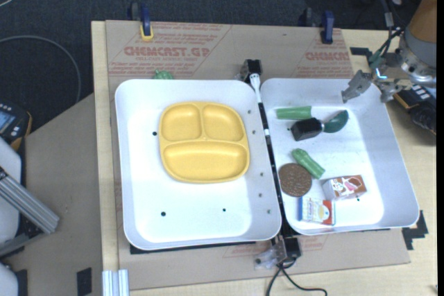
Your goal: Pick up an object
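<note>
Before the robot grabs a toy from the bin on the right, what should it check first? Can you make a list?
1. Things to pick are in the right bin: ok, several lie there.
2. Gripper is over that bin: ok, above its far edge, near the right corner.
3. Gripper is free of any object: cannot tell, its fingers are too small to read.
4. A target lies apart from the others: ok, the green stick near the far edge lies apart from the black piece.
5. Brown disc is easy to lift alone: not ok, a green block sits at its edge.
</note>
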Controlling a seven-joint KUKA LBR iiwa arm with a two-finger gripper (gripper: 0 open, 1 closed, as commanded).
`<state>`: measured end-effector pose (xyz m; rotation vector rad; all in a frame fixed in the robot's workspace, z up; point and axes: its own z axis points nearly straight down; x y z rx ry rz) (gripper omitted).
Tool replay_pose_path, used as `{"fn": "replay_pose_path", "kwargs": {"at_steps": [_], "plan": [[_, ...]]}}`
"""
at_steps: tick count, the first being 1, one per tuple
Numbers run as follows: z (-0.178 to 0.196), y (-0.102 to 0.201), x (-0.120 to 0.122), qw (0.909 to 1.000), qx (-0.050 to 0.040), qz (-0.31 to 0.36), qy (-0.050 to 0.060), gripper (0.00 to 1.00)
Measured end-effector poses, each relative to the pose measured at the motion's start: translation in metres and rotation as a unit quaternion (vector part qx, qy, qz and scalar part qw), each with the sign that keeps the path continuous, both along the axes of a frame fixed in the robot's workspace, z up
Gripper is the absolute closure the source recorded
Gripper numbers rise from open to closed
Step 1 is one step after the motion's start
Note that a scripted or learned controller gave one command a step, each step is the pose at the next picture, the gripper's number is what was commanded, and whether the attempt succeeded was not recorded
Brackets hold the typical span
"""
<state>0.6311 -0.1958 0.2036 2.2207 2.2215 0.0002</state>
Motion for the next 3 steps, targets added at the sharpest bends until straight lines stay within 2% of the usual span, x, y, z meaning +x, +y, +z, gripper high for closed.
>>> {"fn": "replay_pose_path", "kwargs": {"at_steps": [1,2,3], "plan": [[-0.100,0.058,-0.020,1.0000,-0.0018,0.000,-0.008,0.00],[-0.107,0.095,-0.032,0.9999,-0.0053,-0.001,-0.014,0.00],[0.024,0.095,-0.084,1.0000,-0.0010,-0.001,-0.007,0.00]]}}
